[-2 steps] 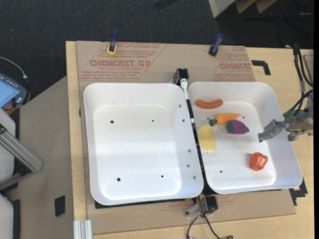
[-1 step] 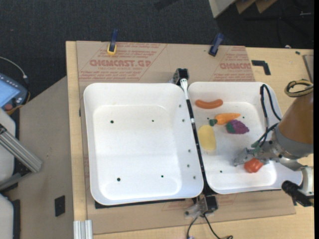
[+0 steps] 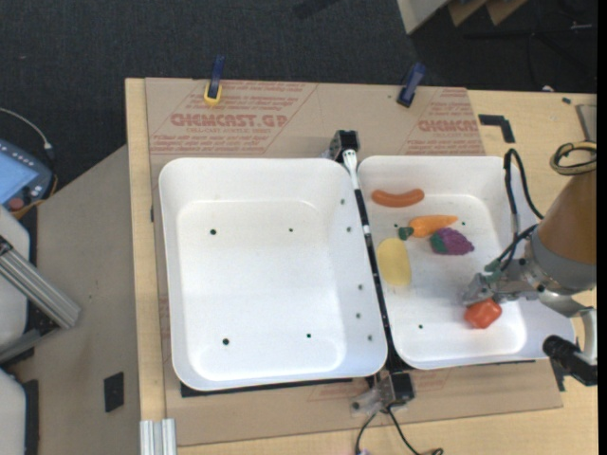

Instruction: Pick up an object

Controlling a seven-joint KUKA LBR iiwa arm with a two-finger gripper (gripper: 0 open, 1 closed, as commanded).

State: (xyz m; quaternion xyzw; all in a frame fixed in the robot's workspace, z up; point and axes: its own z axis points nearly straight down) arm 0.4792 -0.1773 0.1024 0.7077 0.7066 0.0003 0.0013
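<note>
**A:** Starting at the left: any writing?

**B:** Red print on the brown board (image 3: 313, 112) under both bins, reading "CHEMCAST GP" along the far left stretch. Repeated on the far right stretch, partly cut off by the bin rim. Pinned along the far edge by a blue-and-yellow clamp (image 3: 214, 85) and, further right, a blue clamp (image 3: 412, 83).

**A:** And the bins?

**B:** Left bin (image 3: 180, 254), white, with a few small dark dots on the floor. Right bin (image 3: 417, 349) touching it along the middle seam, holding all the toy food.

**A:** Left to right in there?

**B:** Yellow piece (image 3: 395, 261) nearest the seam. Reddish sausage (image 3: 398, 197) toward the far wall. Orange carrot (image 3: 432, 224) lying flat, just beside purple grapes (image 3: 452, 243) on its right. Red piece (image 3: 483, 314) at the near right, well apart from the rest.

**A:** The claw?

**B:** Gripper (image 3: 486, 290) down inside the right bin, directly above or touching the red piece, too cramped to separate. Spread or pressed together: cannot tell. Nothing visibly pinched. Grey arm (image 3: 569, 245) reaching in from the right.
</note>
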